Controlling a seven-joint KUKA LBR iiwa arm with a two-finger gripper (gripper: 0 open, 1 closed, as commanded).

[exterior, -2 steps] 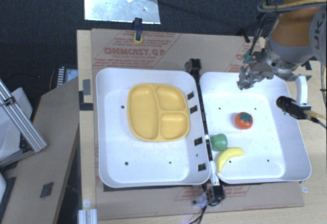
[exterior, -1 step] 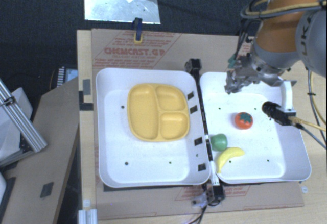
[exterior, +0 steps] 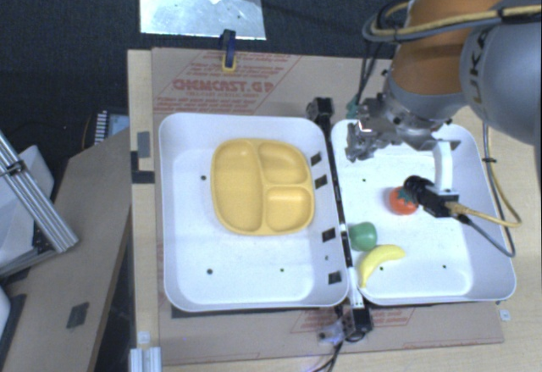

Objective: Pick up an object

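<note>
Yellow banana [exterior: 380, 261] lies nearest me in the right bin [exterior: 474, 277], at its front-left corner, with a green piece [exterior: 363, 235] just behind it. Farther back toward the bin's middle sits an orange-red fruit [exterior: 402, 201], touching a black fitting on the cable. Beyond that, over the bin's rear-left part, hangs the gripper [exterior: 366, 141]; I cannot tell how it is set. I judge this the approach: nothing is grasped, and next I must descend squarely over one item.
</note>
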